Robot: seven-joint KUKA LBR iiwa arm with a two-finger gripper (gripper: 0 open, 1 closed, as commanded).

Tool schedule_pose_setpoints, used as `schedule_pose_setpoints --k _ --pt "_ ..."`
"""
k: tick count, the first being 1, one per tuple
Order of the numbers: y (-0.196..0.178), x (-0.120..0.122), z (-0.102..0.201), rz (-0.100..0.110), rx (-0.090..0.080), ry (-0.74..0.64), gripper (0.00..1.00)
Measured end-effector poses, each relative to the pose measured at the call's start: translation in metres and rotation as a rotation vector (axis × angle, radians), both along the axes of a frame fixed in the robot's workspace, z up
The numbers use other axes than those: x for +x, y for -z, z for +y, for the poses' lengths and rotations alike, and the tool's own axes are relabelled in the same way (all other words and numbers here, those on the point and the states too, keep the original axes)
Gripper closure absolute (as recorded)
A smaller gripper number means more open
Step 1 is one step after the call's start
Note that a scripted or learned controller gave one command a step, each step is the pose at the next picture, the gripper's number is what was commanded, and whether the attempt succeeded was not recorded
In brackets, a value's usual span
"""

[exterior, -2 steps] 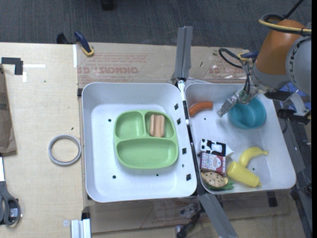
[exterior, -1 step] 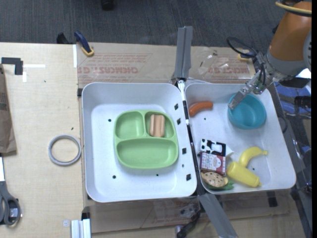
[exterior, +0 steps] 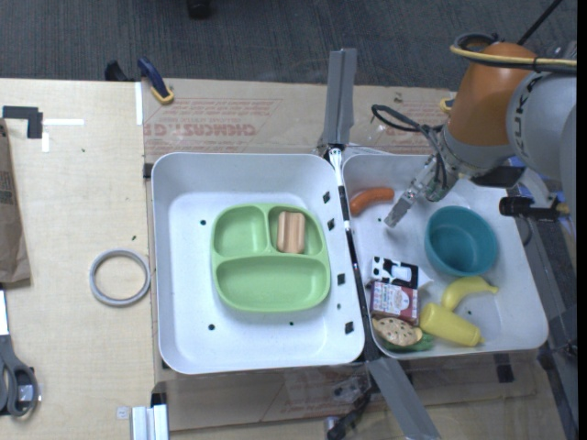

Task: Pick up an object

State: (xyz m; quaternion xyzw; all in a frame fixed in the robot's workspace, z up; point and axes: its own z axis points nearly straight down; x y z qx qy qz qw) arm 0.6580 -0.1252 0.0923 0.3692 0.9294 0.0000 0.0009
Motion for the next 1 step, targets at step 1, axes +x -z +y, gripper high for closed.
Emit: schedule_pose_setpoints --k 1 --pt "-0.0501 -0.0236 0.0277 -0.001 0.000 0.020 0.00"
